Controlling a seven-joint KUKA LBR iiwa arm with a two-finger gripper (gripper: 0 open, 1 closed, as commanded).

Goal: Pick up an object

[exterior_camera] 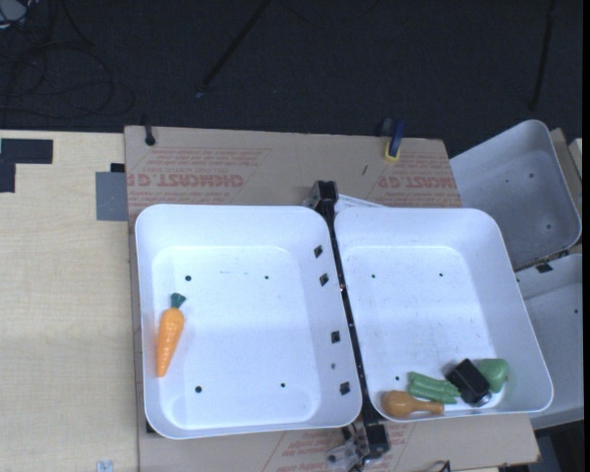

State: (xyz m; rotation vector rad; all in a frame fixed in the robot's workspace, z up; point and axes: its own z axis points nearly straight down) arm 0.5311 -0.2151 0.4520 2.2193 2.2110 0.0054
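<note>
Pre-grasp stage by my read: nothing picked. Nearest, the right bin's (511, 293) front corner held a cluster: tan pear-shaped toy (410, 404), green pea pod (433, 388), black block (469, 381) touching a green piece (495, 370). Crowded, hard to isolate. Toy carrot (169, 334) lay alone by the left bin's (147, 264) left wall, orange, green-topped, easiest target. Next move: descend over it, aligned across its width. Gripper state: cannot tell.

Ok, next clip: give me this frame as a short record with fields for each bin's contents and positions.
left bin: one toy carrot, by the left wall, green top pointing away from the camera
right bin: cluster in the near right corner
cluster items: black object, green pieces, tan pear-shaped piece
under the bins: printed cardboard sheet
</note>
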